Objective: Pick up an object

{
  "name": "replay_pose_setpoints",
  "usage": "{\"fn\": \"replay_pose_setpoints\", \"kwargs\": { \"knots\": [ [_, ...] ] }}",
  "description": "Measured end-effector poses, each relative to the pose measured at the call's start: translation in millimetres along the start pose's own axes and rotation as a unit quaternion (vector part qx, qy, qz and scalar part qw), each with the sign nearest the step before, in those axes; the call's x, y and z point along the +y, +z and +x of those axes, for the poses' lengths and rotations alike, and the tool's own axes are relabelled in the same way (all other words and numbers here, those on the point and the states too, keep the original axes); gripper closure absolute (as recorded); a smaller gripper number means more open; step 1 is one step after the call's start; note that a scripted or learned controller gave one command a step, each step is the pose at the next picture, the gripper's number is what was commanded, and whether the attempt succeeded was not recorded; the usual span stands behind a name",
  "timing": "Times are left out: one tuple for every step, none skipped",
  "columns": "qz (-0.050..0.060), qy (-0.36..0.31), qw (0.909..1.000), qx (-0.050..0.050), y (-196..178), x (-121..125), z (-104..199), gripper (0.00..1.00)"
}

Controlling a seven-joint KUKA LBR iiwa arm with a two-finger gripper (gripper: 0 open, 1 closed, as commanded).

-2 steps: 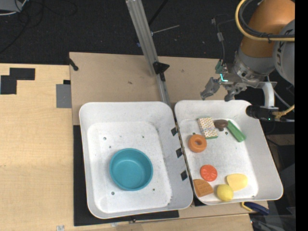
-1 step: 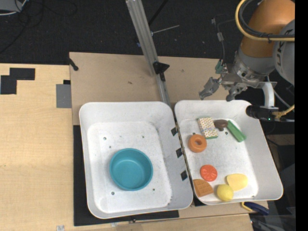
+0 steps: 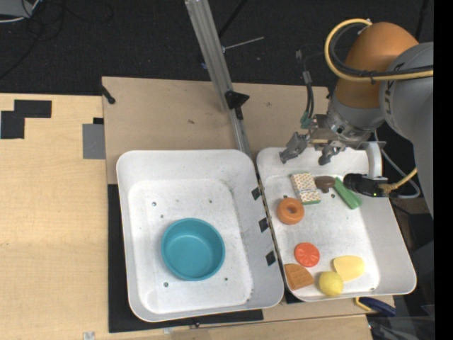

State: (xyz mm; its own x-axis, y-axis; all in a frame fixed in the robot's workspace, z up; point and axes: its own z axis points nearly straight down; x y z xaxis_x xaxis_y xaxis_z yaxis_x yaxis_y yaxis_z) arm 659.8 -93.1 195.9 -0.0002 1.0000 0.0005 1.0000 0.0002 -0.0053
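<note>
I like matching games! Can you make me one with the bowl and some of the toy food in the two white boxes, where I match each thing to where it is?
Things:
1. teal bowl
2. orange donut
3. yellow lemon
4. green piece

Places:
A. near the front edge of the right bin
B. alone in the left bin
C. near the back of the right bin, on its right side
D. left side of the right bin, just in front of the checkered block

Pairs: 1-B, 2-D, 3-A, 4-C

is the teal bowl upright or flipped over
Upright: the teal bowl in the left bin shows its open mouth and inner floor.
</note>
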Motion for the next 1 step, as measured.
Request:
{"fn": "replay_pose_setpoints", "kwargs": {
  "knots": [
    [-0.001,0.0,1.0,0.0,42.9,1.5,0.1,0.0]
  ]
}}
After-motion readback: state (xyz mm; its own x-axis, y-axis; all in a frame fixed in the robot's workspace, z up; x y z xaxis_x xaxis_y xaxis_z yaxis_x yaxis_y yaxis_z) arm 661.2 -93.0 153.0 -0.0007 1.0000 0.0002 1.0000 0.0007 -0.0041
